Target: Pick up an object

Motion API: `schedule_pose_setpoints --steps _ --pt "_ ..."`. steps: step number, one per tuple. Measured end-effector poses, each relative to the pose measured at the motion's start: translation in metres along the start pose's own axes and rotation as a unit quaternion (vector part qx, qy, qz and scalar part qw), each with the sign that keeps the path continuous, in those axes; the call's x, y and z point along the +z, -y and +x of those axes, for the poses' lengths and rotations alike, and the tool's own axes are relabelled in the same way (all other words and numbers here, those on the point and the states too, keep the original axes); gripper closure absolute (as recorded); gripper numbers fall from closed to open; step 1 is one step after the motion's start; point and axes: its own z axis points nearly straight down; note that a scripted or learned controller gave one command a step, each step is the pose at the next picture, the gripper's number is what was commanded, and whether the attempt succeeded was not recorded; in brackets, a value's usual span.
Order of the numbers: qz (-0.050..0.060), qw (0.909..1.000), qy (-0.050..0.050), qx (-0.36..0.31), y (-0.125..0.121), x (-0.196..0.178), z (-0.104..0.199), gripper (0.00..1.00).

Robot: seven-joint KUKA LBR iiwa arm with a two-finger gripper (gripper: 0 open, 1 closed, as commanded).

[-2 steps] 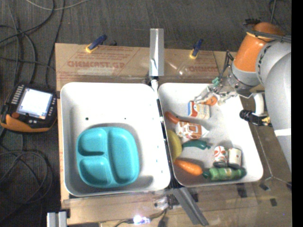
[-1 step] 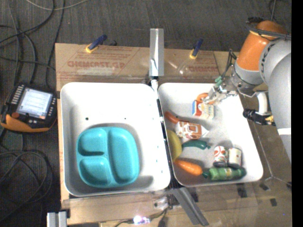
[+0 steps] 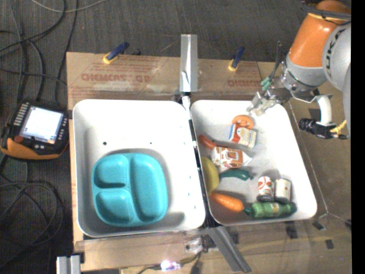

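Observation:
My gripper (image 3: 261, 103) hangs over the far right corner of the right bin (image 3: 299, 147), above and a little right of an orange-and-white carton (image 3: 244, 131). Its fingers look slightly apart with nothing between them. Below the carton lie a red-and-white packet (image 3: 227, 156), a yellow banana (image 3: 210, 174), a teal tool (image 3: 235, 175), an orange carrot (image 3: 227, 201), two small cans (image 3: 274, 189) and a green bottle (image 3: 270, 209).
The left bin (image 3: 85, 124) holds a turquoise divided plate (image 3: 130, 188). A metal bar (image 3: 188, 67) stands at the far edge between the bins. A teach pendant (image 3: 39, 128) and cables lie on the floor to the left.

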Motion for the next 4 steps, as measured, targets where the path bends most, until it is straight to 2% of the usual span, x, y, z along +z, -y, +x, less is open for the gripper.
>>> schedule_pose_setpoints --steps 1,2,3,4 --pt "0.001 1.0000 0.000 0.000 0.000 0.001 0.000 0.00" --pt "0.002 1.0000 0.000 0.003 0.062 -0.001 -0.052 0.00" --pt "0.001 0.9969 0.000 -0.079 -0.004 0.089 -0.016 0.00" --pt "-0.001 0.9986 -0.003 -0.053 -0.008 0.108 -0.026 0.00"
